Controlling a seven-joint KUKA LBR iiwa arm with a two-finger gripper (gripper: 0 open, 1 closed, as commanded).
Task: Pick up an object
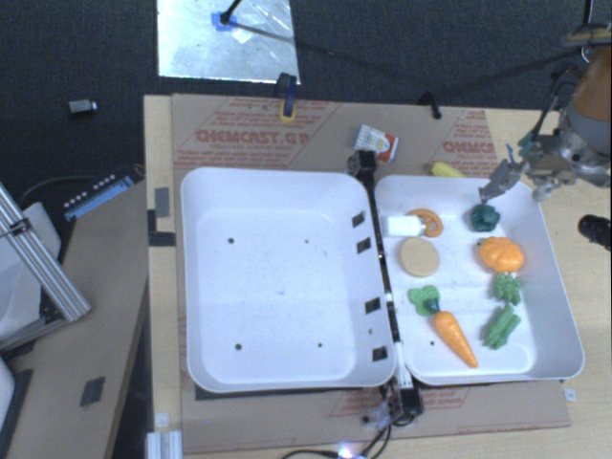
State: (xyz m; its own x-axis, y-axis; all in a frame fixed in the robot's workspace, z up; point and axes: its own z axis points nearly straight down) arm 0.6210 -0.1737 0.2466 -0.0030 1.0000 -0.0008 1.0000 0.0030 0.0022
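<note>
In the camera view you have the arm reaching in from the right, with its gripper (516, 174) poised over the far right corner of the right bin (555, 285). One finger (497, 182) slants down toward a dark green object (485, 218) and ends just above it; the other finger (545, 185) sits well off to the right, so the fingers stand spread, with nothing between them. Nothing is held yet.

That dark green object lies in the right bin near its back edge, just above the orange pumpkin-like piece (501, 253). You also have a broccoli piece (507, 288), a green bundle (501, 326), a carrot (454, 337), a small green item (424, 299), a tan disc (419, 256), and a white block (404, 225) touching an orange ring (429, 220). The left bin (277, 275) carries no pieces. A yellow item (446, 170) lies on the surface outside the right bin.

You should read this as the approach step: the gripper seems to be lining up on the dark green object. The next move likely calls for shifting so that the object sits between both fingers, then descending and closing. Watch the spacing to the pumpkin-like piece; a finger could nudge it.
</note>
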